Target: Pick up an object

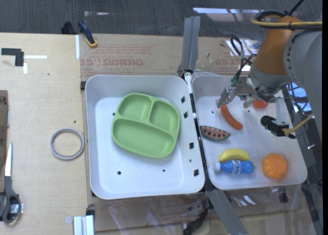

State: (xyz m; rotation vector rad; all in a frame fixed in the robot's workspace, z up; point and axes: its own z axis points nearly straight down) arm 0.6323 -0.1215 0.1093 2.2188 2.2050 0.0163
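Front of the right bin (294, 175): bottle (233, 167), banana (234, 154) touching it, orange (274, 166) alongside — all lying loose. A step back, the melon slice (214, 133) by the divider, then the sausage (231, 117) flat on the floor. Just beyond it hangs the hand (237, 95), low over the bin's far end, near the sausage's upper tip; whether its fingers are spread or pinched, I cannot tell, and nothing shows between them. A red thing (260, 104) peeks out beside the wrist. So: nothing lifted yet, grasp and raise remain, sausage the likely target. Left bin (95, 136), green plate (146, 124).
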